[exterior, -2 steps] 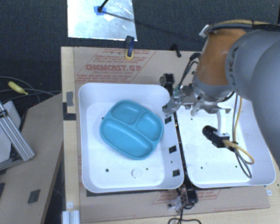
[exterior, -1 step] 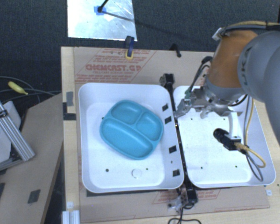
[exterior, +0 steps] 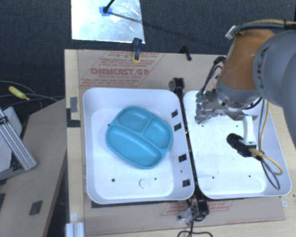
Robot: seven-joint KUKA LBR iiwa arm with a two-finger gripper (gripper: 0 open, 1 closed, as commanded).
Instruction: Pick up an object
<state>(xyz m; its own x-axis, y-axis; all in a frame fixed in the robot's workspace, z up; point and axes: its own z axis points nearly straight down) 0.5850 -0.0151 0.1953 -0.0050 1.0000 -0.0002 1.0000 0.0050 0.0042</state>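
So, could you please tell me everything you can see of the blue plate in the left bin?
The blue plate is a rounded, light blue tray that looks like smooth plastic, split by raised ridges into three compartments: one long one and two smaller ones. It lies flat and right side up on the floor of the left bin, turned at a slant to the bin's walls. Only the bin floor touches it.
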